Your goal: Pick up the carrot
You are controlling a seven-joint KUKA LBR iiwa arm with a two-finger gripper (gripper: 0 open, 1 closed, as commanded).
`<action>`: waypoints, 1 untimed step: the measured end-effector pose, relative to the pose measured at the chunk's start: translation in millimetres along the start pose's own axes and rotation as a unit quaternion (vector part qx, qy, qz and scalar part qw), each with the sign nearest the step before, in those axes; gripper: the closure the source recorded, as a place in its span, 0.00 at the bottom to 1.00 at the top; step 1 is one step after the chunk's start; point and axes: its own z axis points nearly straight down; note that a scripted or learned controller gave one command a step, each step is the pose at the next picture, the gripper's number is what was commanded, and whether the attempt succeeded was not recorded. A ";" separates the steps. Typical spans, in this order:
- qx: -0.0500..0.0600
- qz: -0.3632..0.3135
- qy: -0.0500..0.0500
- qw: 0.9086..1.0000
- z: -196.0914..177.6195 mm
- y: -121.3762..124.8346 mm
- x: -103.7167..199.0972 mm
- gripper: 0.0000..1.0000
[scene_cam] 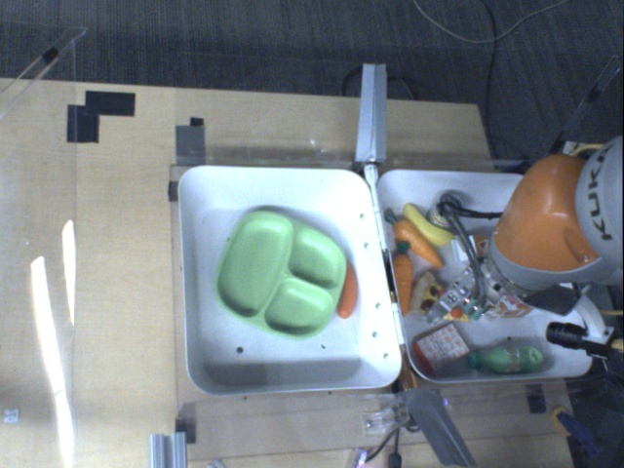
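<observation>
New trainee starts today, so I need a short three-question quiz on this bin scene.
1. True or false: the carrot lies in the left bin, beside the green divided plate.
2. Which bin holds the banana? A left, B right.
3. Fill in: the gripper hangs over the ___ bin.

Key: 1 true; 2 B; 3 right.

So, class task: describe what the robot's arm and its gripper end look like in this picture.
The arm is grey with a rounded orange band and dark lettering on its casing. Black cables loop beside it. The gripper is a small metallic assembly with thin wires.
</observation>
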 end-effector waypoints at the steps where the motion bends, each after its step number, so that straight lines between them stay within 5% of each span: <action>1: -0.001 0.034 -0.001 0.999 14.8 46.8 -36.8 1.00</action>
